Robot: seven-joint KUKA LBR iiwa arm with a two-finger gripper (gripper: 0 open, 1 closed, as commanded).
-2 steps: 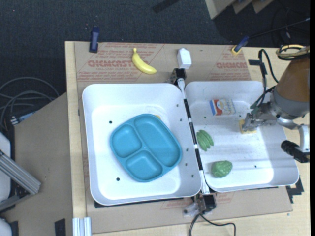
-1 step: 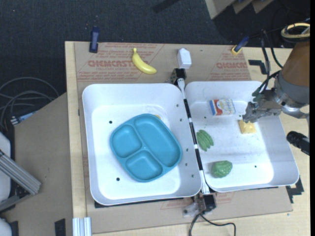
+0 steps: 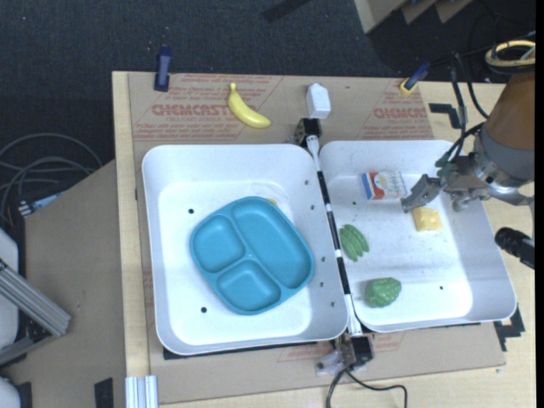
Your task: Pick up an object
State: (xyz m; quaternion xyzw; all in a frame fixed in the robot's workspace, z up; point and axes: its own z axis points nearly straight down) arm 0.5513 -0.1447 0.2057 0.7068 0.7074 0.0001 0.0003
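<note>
Over right bin, my end effector hangs near far side, fingers spread, holding nothing. Yellow block lies just below it, nearly touching, slightly toward near rim. Judge short drop enough. Green pieces farther left.

One fixed camera looks down at a slant from above the bench, far enough to take in both the left bin and the right bin whole, with some dark floor beyond the bench's far edge.
</note>
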